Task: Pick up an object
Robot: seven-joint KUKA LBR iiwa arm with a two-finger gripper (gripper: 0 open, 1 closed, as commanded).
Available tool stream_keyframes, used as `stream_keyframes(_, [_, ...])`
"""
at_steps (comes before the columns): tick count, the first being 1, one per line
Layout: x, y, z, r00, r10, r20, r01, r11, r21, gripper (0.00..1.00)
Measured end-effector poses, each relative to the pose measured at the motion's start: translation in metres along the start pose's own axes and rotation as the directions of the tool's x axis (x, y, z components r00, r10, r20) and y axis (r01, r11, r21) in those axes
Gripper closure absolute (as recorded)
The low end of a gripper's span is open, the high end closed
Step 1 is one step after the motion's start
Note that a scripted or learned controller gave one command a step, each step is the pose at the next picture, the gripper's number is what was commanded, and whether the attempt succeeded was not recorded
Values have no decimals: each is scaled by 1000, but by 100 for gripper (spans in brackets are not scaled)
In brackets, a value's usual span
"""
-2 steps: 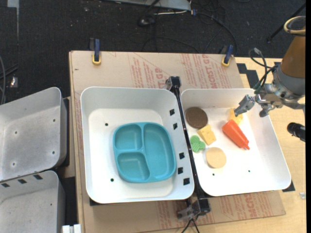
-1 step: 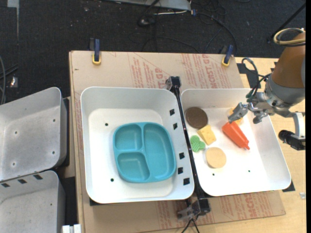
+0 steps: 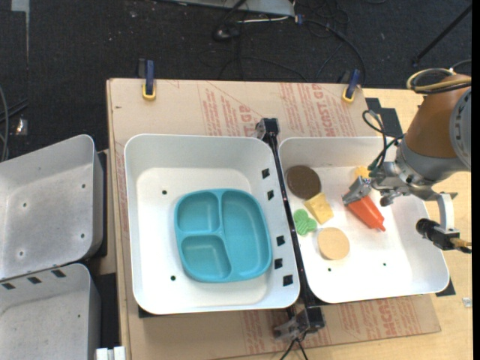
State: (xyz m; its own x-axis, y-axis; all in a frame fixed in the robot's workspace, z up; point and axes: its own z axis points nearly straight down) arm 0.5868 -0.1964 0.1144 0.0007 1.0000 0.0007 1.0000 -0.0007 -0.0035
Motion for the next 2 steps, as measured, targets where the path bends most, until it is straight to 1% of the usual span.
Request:
stream_keyframes(1, [1, 0, 23, 1000, -1, 1, 1, 1000, -2, 0])
stream_keyframes(2, [1, 1, 12, 1000, -1, 2, 1, 1000, -5, 100])
